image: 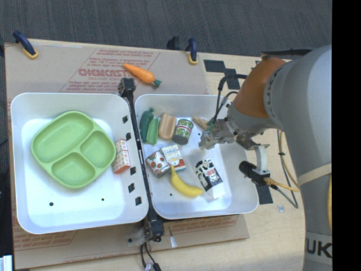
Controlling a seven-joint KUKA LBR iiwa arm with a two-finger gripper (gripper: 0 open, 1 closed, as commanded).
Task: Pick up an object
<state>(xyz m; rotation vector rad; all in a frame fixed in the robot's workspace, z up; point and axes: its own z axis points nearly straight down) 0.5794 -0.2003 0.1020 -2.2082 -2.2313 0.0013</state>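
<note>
Grey arm housing (299,123), with its orange band (256,89), stands highest above the bench and so nearest the lens; it is carried in from the right and ends at the gripper (210,137), which is held low over the right bin (242,205), at that bin's right-hand part. How far the gripper stands apart cannot be told at this scale, and nothing is seen clamped in it. Candidate objects are gathered to the gripper's left and below it, presumably tipped in loose, since they lie at all angles. A small can (183,130) is found just to its left, with a tan item (166,126) and a green vegetable (150,127) further left again. A black-and-white carton (210,176) lies just below the gripper, flat on its side, and a banana (185,186) lies below and to the left, beside two small printed boxes (165,161). A pale object (199,122) is noted touching or nearly touching the gripper's upper left; which cannot be settled. Well to the left, in the left bin (34,216), a green divided plate (73,148) and a small red carton (121,156) are recorded. A toy carrot (141,74) is left outside both bins, up and to the left. It is judged that the pick is not yet made, the can, the pale object and the carton being the nearest targets.
</note>
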